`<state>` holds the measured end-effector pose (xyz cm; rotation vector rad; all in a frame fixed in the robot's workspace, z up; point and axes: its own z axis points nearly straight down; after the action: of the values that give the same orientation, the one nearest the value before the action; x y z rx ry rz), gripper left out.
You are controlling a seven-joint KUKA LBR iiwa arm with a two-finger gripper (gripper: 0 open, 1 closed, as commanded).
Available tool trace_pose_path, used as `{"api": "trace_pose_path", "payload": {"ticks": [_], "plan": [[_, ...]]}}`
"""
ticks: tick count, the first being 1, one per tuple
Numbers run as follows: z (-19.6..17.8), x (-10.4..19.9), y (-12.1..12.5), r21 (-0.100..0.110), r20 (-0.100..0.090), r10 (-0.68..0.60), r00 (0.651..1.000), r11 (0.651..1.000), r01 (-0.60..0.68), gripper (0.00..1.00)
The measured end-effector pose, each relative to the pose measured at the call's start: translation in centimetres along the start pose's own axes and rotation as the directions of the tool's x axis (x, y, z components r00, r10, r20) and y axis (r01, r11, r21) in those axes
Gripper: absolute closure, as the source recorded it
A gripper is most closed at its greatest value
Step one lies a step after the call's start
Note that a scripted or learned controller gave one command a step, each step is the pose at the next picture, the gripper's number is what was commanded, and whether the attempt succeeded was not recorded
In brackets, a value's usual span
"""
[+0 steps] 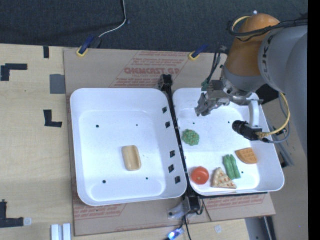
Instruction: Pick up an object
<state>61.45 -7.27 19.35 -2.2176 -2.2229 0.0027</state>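
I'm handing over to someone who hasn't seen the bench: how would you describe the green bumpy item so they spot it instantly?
Look in the right-hand bin, on its left side near the divider between the bins. The broccoli floret lies there alone, below the tool. It is round and knobbly, unlike the long green beans lower right.

This is a robotics lab, set up as a test cell for picking trials. An industrial arm [280, 49], grey with an orange band, reaches over a pale wooden bench [30, 149] marked with black tape pieces [50, 119]. A cardboard sheet [145, 71] is clamped to the bench at its far edge with blue-and-yellow clips [85, 46], and two shallow white bins [80, 104] sit on it side by side. The things in the bins are toy foods: a bread roll [131, 157], broccoli [190, 137], a tomato [200, 175], a pizza slice [222, 179]. Loose cable [117, 21] trails over dark carpet [60, 9] beyond the bench.
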Motion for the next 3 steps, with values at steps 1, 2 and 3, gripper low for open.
{"api": "trace_pose_path", "payload": {"ticks": [1,2,3], "plan": [[1.0,5.2,-0.2,0.001,-0.002,-0.003,1.0,1.0,0.003,1.0],[-0.9,14.9,2.7,-0.005,-0.004,-0.009,1.0,1.0,0.009,1.0],[-5.3,20.7,1.1,-0.004,-0.002,-0.005,1.0,1.0,0.005,1.0]]}}
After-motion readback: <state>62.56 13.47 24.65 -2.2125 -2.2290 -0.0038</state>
